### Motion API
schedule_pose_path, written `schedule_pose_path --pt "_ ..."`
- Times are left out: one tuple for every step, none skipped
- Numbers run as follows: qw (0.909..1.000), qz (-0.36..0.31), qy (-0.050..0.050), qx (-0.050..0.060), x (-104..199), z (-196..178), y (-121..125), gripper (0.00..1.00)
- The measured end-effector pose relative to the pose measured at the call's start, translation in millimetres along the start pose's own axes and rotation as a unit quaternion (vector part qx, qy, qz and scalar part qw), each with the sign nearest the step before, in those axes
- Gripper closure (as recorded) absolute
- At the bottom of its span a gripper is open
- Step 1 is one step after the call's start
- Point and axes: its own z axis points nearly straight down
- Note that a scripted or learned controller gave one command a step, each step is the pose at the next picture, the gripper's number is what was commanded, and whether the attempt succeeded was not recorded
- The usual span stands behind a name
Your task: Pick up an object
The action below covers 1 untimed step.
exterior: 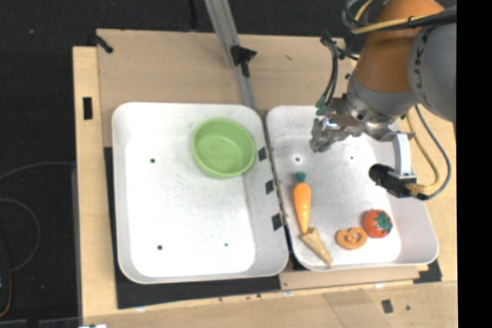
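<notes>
In the right bin (338, 165) lie an orange carrot (302, 203) with a green top, a beige cone-shaped piece (316, 246) just below it, a small orange pumpkin slice (351, 238) and a red tomato (377, 223). The gripper (321, 136) hangs over the upper part of the right bin, above and to the right of the carrot, with nothing visible in it. A green bowl (224, 147) sits in the upper right of the left bin (146, 196).
A grey metal pole (223, 19) slants from the top down to the seam between the bins. Cables loop around the arm's wrist (384, 65) at the right. The wooden bench (161, 65) surrounds both bins.
</notes>
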Motion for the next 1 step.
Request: schedule_pose_path --pt "1.0 -0.001 0.001 -0.002 61.6 -11.0 -1.3 1.0"
